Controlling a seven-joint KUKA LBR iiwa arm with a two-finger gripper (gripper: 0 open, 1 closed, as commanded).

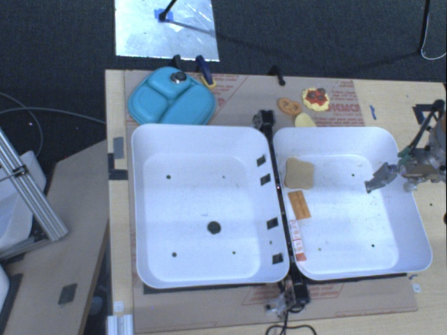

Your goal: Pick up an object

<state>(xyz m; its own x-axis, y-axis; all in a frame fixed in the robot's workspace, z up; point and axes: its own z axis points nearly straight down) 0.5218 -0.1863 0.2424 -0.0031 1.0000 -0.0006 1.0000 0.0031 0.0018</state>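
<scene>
Tan, flat and likely light, the sponge in the right bin wants pinching across its edges; whether the claw is parted, I cannot tell.

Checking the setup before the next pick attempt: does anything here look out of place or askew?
Several small items sit outside the bins: a round red-and-yellow toy, a tan pretzel-shaped piece and a pale yellow piece lie on the bench behind the right white bin, out of the picking area.
</scene>
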